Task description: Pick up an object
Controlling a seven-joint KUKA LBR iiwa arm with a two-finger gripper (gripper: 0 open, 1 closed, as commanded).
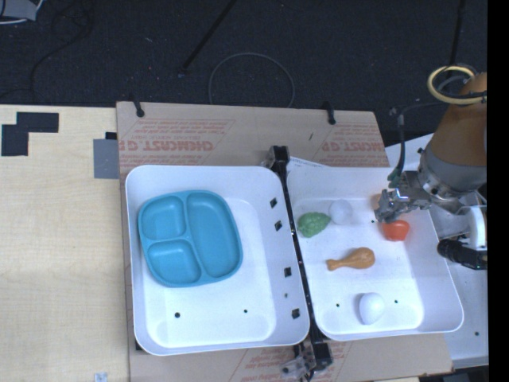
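Over the right bin (445, 313), our gripper (391, 205) hangs just above a red toy tomato (396, 230) at the far right; whether its fingers are open or closed, we cannot tell. We should descend squarely, straddling the tomato before closing.

The grey arm with its orange band (464, 130) reaches in from the right, wrist bent downward, its metal two-finger hand (390, 208) lowered at the frame's right side.
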